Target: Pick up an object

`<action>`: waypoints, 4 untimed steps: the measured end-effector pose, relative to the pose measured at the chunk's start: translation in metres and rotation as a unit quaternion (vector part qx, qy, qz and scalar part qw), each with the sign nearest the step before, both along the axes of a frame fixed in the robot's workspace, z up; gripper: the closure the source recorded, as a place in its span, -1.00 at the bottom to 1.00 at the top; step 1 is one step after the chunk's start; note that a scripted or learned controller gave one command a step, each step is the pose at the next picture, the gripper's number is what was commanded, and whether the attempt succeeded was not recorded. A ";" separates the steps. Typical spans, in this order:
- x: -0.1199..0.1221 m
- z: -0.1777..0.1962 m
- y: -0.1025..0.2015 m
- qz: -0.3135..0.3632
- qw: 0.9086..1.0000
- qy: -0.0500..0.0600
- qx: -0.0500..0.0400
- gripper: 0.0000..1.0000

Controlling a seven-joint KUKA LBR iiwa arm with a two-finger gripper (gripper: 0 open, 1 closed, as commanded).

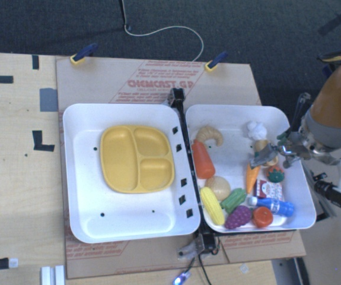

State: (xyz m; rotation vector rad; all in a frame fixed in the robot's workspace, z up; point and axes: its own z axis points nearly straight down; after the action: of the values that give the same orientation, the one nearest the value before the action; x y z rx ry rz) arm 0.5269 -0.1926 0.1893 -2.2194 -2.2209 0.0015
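Two shallow white bins sit side by side on a counter (16, 159), seen from above at a slant.

Nearest the viewer, along the front edge of the right bin (298, 221), toy foods are packed tightly: a yellow corn cob (212, 205), purple grapes (239, 217), a green pickle (233, 198), a small red tomato (263, 217) and a blue-capped tube (275, 206) lying on its side. They touch or nearly touch, leaving little free floor at this end. Just behind them are a pale onion (217, 187), a red and white packet (270, 190) and an orange carrot (251, 179) standing lengthwise.

The left bin (78, 177) has wide bare floor along its front and left walls. A yellow divided plate (137, 158) lies flat near its middle, set toward the far right part.

Further back in the right bin, a red-orange sausage shape (203, 160) lies along the shared divider, with a tan croissant (209, 135) behind it. Between these and the right wall is a patch of open white floor. A white crumpled lump (255, 129) sits near the far right corner.

The gripper (267, 155) reaches in over the right wall, low above the carrot's far end and a small red and green item (275, 174). Whether its fingers are spread or closed cannot be told, and nothing is visibly held.

Beyond the bins lie brown cardboard (152, 82) with red lettering, two yellow and blue clamps (84, 53), a thin white cable (158, 31) and dark carpet (247, 10).
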 end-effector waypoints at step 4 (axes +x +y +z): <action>-0.045 0.013 0.273 0.001 1.000 0.002 0.000 1.00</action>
State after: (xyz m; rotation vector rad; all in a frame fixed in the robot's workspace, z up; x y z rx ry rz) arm 0.4822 0.0804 0.2026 -2.2147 -2.2221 0.0073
